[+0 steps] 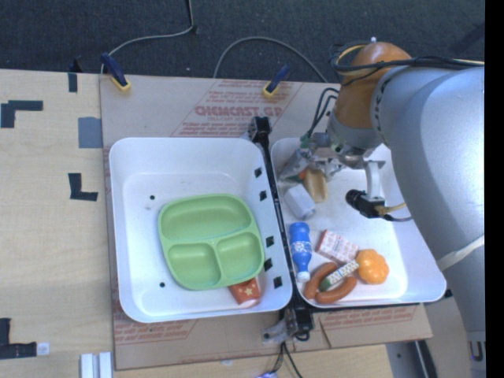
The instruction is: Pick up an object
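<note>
The 2 white bins sit side by side on a cardboard sheet (pixel 228 109), meeting along a shared rim with black clips; the left bin (pixel 130 172) holds a green divided plate (pixel 211 239) across its middle, leaving open floor along its far and left walls; a small red item (pixel 246 290) lies just beside the plate's near edge, close to the bin's near rim.

The right bin (pixel 413 278) is more crowded; the gripper (pixel 309 166) is low over its far-left corner, close to the shared rim, and I cannot tell whether it is open or closed, nor whether anything is held; a tan object (pixel 316 184) and a grey block (pixel 299 201) lie right under and beside it.

Nearer the front, a blue bottle (pixel 299 248) lies along the shared rim; a pink-and-white packet (pixel 337 246), an orange fruit (pixel 372 266) and a hot dog (pixel 331 283) cluster together toward the near wall; bare floor shows in the bin's middle.

The arm (pixel 429 144) covers the bin's right side.
</note>
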{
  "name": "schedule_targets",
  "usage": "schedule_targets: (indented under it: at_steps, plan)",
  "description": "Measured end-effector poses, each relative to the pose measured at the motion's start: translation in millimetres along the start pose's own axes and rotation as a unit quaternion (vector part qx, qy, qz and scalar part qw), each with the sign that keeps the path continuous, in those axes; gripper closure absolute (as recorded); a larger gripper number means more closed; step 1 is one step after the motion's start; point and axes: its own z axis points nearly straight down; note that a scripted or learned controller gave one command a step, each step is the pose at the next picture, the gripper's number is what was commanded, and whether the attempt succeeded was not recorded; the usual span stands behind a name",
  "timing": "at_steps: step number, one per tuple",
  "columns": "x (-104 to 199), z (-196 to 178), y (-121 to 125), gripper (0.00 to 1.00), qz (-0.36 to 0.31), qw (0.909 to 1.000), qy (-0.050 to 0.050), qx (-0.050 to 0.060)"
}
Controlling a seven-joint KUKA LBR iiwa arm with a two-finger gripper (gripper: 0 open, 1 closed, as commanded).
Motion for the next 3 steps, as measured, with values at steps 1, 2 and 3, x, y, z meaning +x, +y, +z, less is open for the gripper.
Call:
schedule_targets:
  at_steps: [1, 2, 3]
  plan:
    - [-0.3, 0.0, 0.1, 0.00, 0.000, 1.0000, 0.000, 0.000]
    - [-0.2, 0.0, 0.1, 0.00, 0.000, 1.0000, 0.000, 0.000]
    - [-0.2, 0.0, 0.1, 0.00, 0.000, 1.0000, 0.000, 0.000]
